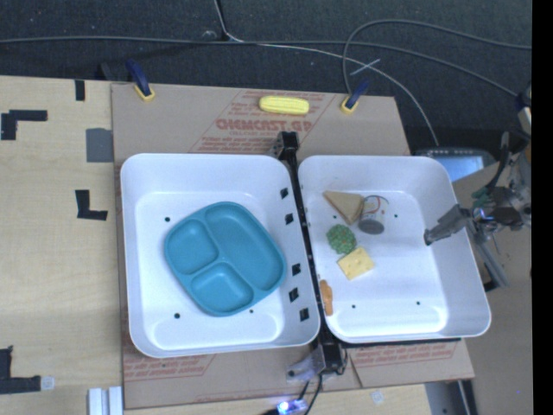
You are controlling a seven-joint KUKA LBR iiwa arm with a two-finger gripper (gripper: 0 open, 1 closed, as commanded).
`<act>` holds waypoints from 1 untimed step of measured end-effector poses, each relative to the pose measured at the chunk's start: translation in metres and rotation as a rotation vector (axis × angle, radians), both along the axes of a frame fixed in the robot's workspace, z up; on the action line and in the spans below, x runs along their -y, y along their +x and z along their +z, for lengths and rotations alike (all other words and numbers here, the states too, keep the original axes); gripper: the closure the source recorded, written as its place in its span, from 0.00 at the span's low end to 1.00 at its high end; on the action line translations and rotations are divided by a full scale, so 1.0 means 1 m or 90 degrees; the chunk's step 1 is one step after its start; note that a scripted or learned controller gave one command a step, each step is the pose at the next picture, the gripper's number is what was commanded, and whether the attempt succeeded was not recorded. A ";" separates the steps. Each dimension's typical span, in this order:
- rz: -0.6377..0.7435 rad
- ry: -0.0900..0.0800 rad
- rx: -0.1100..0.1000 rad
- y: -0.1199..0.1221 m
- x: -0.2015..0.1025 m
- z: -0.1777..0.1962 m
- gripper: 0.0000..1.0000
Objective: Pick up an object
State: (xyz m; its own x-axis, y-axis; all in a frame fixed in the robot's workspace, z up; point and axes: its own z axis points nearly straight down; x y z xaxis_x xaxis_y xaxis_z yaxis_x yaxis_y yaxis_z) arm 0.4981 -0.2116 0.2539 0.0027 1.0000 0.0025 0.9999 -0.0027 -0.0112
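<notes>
Cardboard [216,128] backs the whole setup, clipped at its far edge by two clamps, presumably so the bins cannot slide when the arm pushes around in them. On it sit two shallow white bins side by side: the left bin [143,197] is given over to a blue divided plate [225,258], lying flat near its middle, while the right bin [432,309] holds the small things the task could choose from, bunched toward its left half. Those are a tan wedge [344,204] at the top, a grey disc [371,226] just beside it with a thin wire loop, a green round piece [340,238] below, a yellow block [355,264] touching or nearly touching the green one, and a slim orange piece [326,295] against the divider wall. A yellow object [283,105] rests outside both bins on the cardboard. The gripper [435,233] reaches over the right rim, well apart from the cluster, carrying nothing; whether its fingers are spread or closed I cannot tell
</notes>
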 end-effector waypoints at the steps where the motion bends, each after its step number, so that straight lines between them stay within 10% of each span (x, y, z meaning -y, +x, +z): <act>1: 0.002 -0.002 0.006 0.002 0.000 0.005 0.00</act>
